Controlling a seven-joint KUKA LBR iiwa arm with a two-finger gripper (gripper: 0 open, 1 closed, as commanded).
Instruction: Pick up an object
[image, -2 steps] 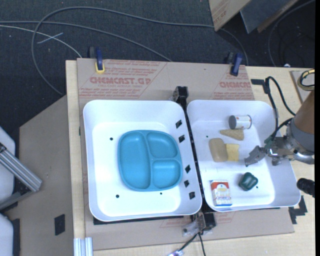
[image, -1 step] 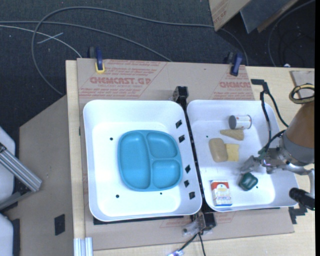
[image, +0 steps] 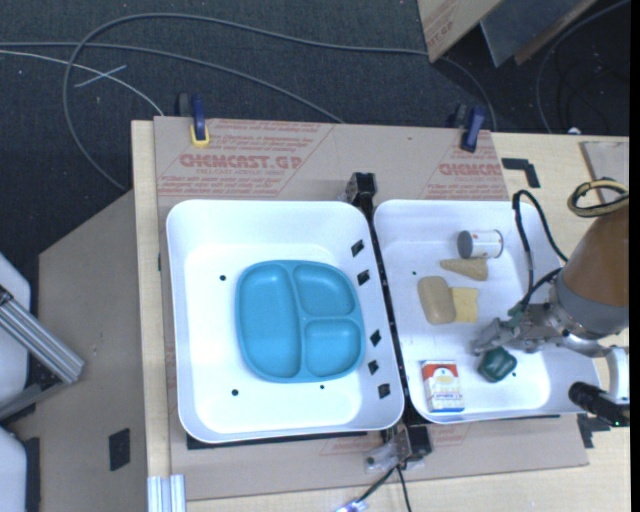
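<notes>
Over on the right bin (image: 530, 300), your end effector (image: 497, 352) is down low near the front right corner, sitting right over a small dark green object (image: 497, 365) that looks rounded and a bit glossy, like moulded plastic. Honestly you can't tell how far the tool is spread or whether it has anything pinched; the metal bits blur together with the green thing from this angle, so I wouldn't call it a grasp yet. My read is you're at the reach-and-close step, with the lift not yet done. For the next move you'd want a firm close centred on that green piece and then a straight pull up, because something that smooth and rounded can squirt out sideways. Other stuff in the same bin: a little silver cylinder (image: 480, 243) lying on its side near the back, shiny like a can, a tan wedge (image: 465, 269) just below it, a beige rounded block (image: 436, 299) touching a pale yellow square (image: 465, 304) that looks spongy and matte, and a small flat box (image: 442, 387) with a red and white label near the front wall. Left bin (image: 190, 300) has a blue divided plate (image: 298, 320), three compartments, smooth plastic, well away from the action. Both bins sit on the table (image: 160, 200).
</notes>
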